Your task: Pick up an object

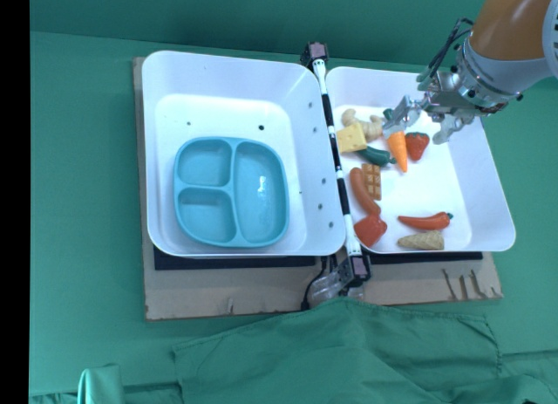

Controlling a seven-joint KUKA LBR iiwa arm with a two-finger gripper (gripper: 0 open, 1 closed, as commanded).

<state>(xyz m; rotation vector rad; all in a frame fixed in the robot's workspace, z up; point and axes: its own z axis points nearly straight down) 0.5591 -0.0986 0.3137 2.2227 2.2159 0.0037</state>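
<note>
We see two white bins side by side on a green bench; the left bin holds a blue divided plate in its lower left part. The right bin holds toy foods. Near its upper left lie a beige peanut-like piece and a yellow cheese wedge, touching or nearly so. Just right of the cheese a dark green pepper lies slanted, and beside it an orange carrot points down, with a red strawberry just to its right. Lower, toward the bin's left wall, a sausage lies beside a small waffle; below them sits a red piece. Toward the lower right of the bin a red chili lies flat, with a tan cone just beneath it. The arm comes in from the upper right of the frame, its orange band above the grey wrist. The gripper hangs over the upper part of the right bin, above the carrot and strawberry; its fingers are spread, one toward the left near the peanut-like piece and one toward the right, with nothing between them.
</note>
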